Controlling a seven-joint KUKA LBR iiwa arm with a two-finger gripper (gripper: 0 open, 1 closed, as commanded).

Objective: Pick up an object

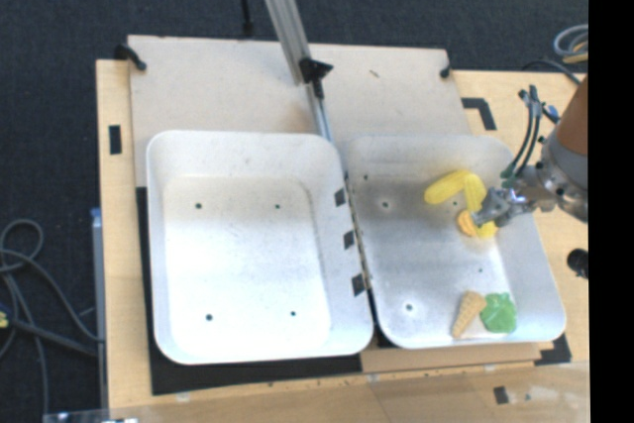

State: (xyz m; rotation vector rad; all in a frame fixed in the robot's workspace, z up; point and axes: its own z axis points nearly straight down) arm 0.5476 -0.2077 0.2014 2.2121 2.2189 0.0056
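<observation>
In the right bin, a yellow banana-shaped object lies near the far right. A smaller yellow piece shows just below the gripper. My gripper reaches in from the right and sits low over the right end of the yellow object, hiding part of it. Whether it is touching or holding that object cannot be made out. A tan cone and a green object lie side by side in the bin's near right corner.
The left bin sits beside the right one, their rims meeting at mid-bench. A slanted metal pole rises from behind the bins. Cables hang along the arm at the right edge.
</observation>
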